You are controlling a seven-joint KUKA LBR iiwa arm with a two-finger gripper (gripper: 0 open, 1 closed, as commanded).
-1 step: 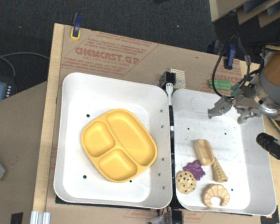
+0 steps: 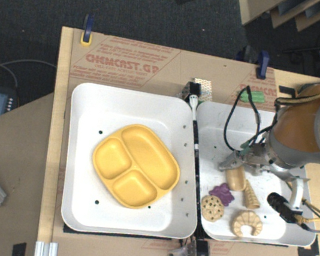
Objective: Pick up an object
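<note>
From the overhead camera, the surface (image 2: pixel 128 64) is a brown cardboard-covered board carrying two shallow white bins side by side. The left bin (image 2: pixel 90 107) holds a yellow divided plate (image 2: pixel 135 166) with three compartments, lying flat and turned at a slant, its long axis running from upper left to lower right. The right bin (image 2: pixel 215 127) holds a cluster of small toy foods toward its near half: a tan cylinder-like piece (image 2: pixel 236 179) just below the arm's wrist, with its long axis roughly up and down the view; a ridged ice-cream cone (image 2: pixel 251 196) just beside it to the right, lying on its side and running along a diagonal from upper left to lower right; a purple piece (image 2: pixel 221 194) to the left of the cone; a chocolate-chip cookie (image 2: pixel 212 208) lying flat, touching or just beside the purple piece; and a croissant-like pastry (image 2: pixel 247 223) near the bin's near wall, its curve opening downward. The grey arm (image 2: pixel 309 128) with its orange band reaches in from the right over the right bin, and the pincer (image 2: pixel 240 163) hangs low just above the tan piece; I cannot tell how it is set, nor whether it touches anything. A black cable (image 2: pixel 234 118) loops across the far part of the right bin.
</note>
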